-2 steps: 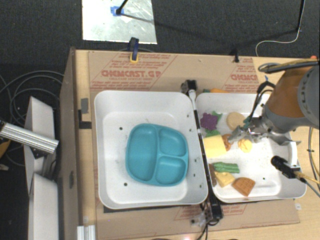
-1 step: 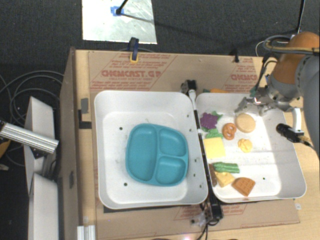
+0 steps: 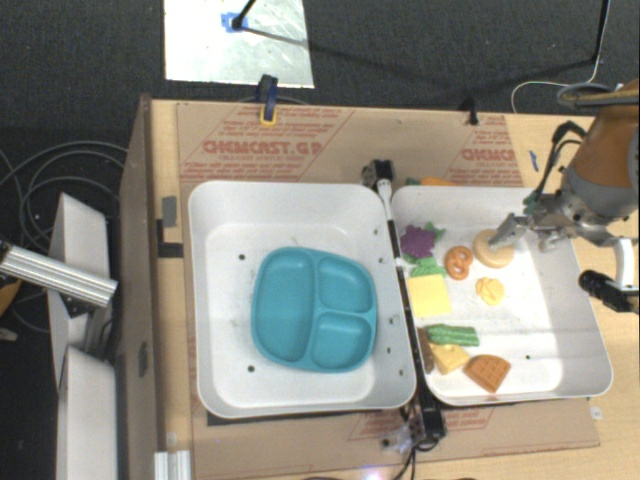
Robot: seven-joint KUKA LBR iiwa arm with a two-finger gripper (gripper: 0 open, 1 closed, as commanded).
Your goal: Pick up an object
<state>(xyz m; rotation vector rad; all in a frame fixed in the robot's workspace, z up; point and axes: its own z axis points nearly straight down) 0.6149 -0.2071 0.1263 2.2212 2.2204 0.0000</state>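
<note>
The right bin [image 3: 590, 358] holds several toy foods: purple grapes [image 3: 422, 239], a green leaf [image 3: 429, 266], a brown pretzel [image 3: 458, 261], a tan round piece [image 3: 491, 251], a small yellow piece [image 3: 489, 290], a yellow cheese square [image 3: 428, 294], a green pod [image 3: 452, 335], a cheese wedge [image 3: 448, 358] and a waffle [image 3: 487, 372]. My gripper [image 3: 520, 229] reaches in from the right at the bin's upper right part. Its tip is just above and right of the tan round piece, close to it. Nothing is seen held.
The left bin [image 3: 230, 218] carries a teal divided plate [image 3: 313, 309]. An orange piece [image 3: 436, 181] lies at the right bin's far rim. The arm's orange band [image 3: 610, 153] and cables hang over the bench's right edge. A black clamp [image 3: 381, 176] sits where the bins meet.
</note>
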